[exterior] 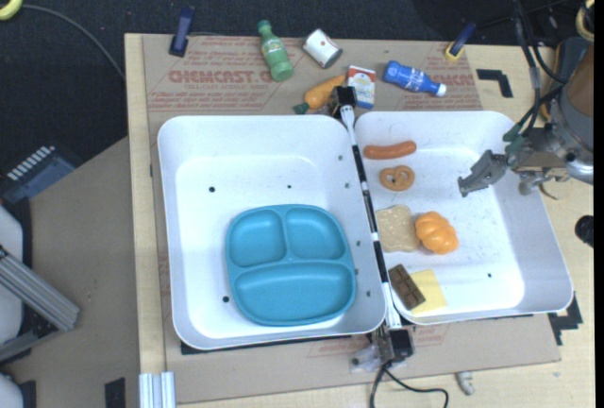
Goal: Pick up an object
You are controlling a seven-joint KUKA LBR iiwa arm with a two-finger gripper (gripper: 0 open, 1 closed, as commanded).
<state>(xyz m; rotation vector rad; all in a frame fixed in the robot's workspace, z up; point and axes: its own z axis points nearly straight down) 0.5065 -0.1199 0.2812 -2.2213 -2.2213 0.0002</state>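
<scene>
Camera view puts your gripper [475,178] over the right bin [528,264], near its right wall, and whether it is open or closed you cannot tell from here. Left of it lie a sausage [390,150], a pretzel [397,178], a slice of bread [396,229], an orange fruit [436,232] and a cheese slice [427,291]; the left bin [189,198] holds a blue tray [289,263].
</scene>
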